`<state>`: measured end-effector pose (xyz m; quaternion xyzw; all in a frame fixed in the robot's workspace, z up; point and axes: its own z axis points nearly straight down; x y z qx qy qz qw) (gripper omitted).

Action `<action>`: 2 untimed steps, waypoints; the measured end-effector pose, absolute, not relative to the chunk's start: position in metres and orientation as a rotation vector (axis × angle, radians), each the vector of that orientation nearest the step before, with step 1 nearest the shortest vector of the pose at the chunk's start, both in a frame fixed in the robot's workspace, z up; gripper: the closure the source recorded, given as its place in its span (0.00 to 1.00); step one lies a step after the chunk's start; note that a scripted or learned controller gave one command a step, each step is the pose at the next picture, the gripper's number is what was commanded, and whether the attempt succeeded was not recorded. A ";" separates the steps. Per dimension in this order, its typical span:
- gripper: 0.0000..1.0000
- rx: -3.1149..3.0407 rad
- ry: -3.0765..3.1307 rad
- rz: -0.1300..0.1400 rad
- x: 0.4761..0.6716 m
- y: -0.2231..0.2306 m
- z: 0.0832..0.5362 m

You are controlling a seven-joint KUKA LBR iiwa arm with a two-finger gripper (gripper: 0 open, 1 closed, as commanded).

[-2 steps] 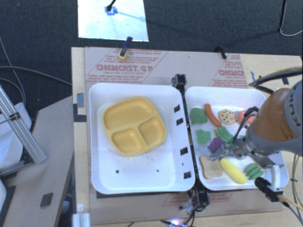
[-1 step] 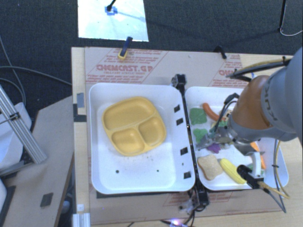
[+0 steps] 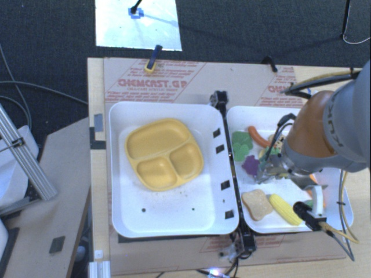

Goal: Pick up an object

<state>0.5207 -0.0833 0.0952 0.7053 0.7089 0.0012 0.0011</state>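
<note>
Gripper [image 3: 268,168], grip state unclear, beside purple toy [image 3: 251,165], green toy [image 3: 242,143], bread [image 3: 257,204].

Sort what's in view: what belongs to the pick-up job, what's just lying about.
Job:
gripper
purple toy
green toy
sausage
bread
corn
right bin

Lying about:
yellow tray
left bin
clamp

Divided plate [image 3: 164,153] in left bin [image 3: 124,213], bread slice [image 3: 257,204] in right bin [image 3: 243,116]

We see the arm [image 3: 348,126]: grey casing, broad orange band [image 3: 310,129] above the wrist, dark cables [image 3: 278,133] running along it toward the tool end.
</note>
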 end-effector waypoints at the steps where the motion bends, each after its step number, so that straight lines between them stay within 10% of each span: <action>1: 0.00 2.215 2.225 0.003 0.521 -0.083 0.095; 2: 0.00 2.220 2.224 0.000 0.513 -0.082 0.084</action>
